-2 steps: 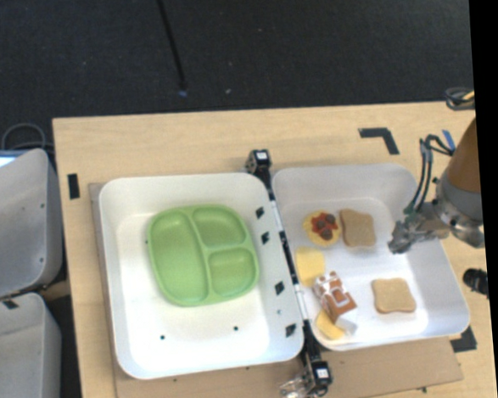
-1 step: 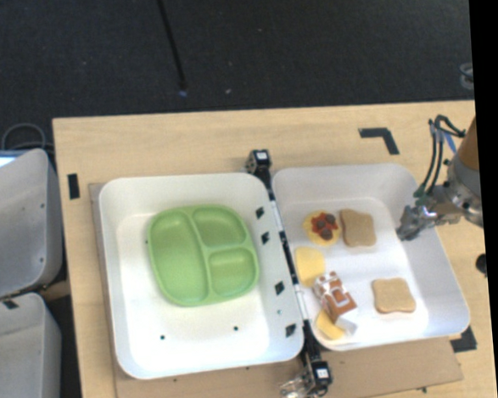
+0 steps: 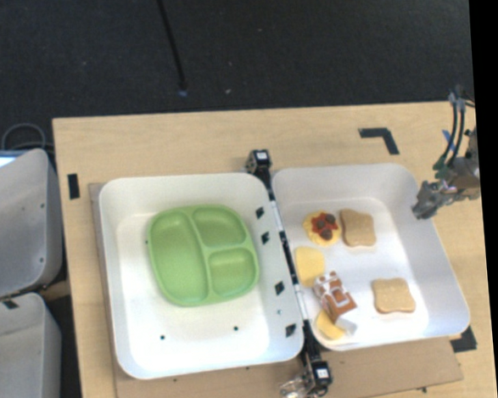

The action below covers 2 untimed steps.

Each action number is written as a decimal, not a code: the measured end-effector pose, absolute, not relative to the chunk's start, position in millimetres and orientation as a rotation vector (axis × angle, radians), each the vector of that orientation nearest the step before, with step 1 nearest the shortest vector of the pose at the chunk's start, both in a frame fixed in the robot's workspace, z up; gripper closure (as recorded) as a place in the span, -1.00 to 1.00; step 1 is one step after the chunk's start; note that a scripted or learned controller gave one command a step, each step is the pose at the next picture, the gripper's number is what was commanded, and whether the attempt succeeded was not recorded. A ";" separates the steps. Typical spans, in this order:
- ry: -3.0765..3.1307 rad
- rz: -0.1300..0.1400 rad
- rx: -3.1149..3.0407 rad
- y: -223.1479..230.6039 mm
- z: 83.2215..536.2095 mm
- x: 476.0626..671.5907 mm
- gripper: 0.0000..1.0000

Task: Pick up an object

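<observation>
Nearby, end effector (image 3: 425, 204) over right bin's rim (image 3: 435, 240), toast (image 3: 358, 228) beside.

On the bench (image 3: 228, 140) two bins sit side by side, touching along their inner walls. In the left bin (image 3: 122, 330) a divided plate (image 3: 203, 254) lies near the middle. In the right bin (image 3: 430, 292), a small round pastry (image 3: 322, 227) lies near the far edge by the inner wall, with a bread slice (image 3: 358, 228) just beside it on the right. Nearer me, along the inner wall, lie a wedge (image 3: 310, 264), a small packet (image 3: 334, 295) and another wedge (image 3: 329, 326) at the near corner. A second bread slice (image 3: 393, 295) lies right of the packet. My pincer (image 3: 426, 204) hangs over the right bin's right rim.
</observation>
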<state>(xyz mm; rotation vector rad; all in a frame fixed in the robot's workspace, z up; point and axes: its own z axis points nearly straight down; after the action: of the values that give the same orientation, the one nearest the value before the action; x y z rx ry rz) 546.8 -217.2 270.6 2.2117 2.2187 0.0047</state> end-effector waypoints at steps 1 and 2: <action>2.227 0.003 2.212 -174.7 272.5 557.3 1.00; 2.225 0.002 2.214 -131.6 268.0 573.5 1.00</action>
<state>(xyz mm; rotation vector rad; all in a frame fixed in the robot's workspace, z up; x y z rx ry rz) 573.5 -131.6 268.0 2.2135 2.2249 0.0017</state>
